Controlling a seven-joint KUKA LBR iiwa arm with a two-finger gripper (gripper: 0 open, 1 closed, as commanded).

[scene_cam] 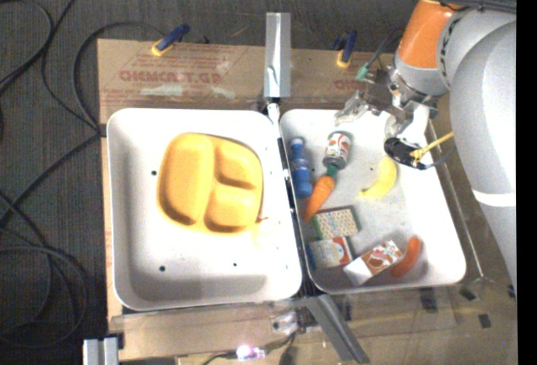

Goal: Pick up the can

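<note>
Lying in the right bin (449,221), the can (337,148); label unreadable, pincer (401,127) state unclear.

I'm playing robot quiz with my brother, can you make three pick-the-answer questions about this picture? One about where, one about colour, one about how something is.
1. Where is the can?
A. right bin
B. left bin
C. on the floor

2. What colour is the tray?
A. green
B. yellow
C. purple

3. How is the can?
A. lying in the bin
B. lifted in the air
C. sitting on the tray

Answers: 1 A, it lies in the right bin beside the carrot. 2 B, the tray is plainly yellow. 3 A, it rests on the bin floor, apart from the gripper.
</note>
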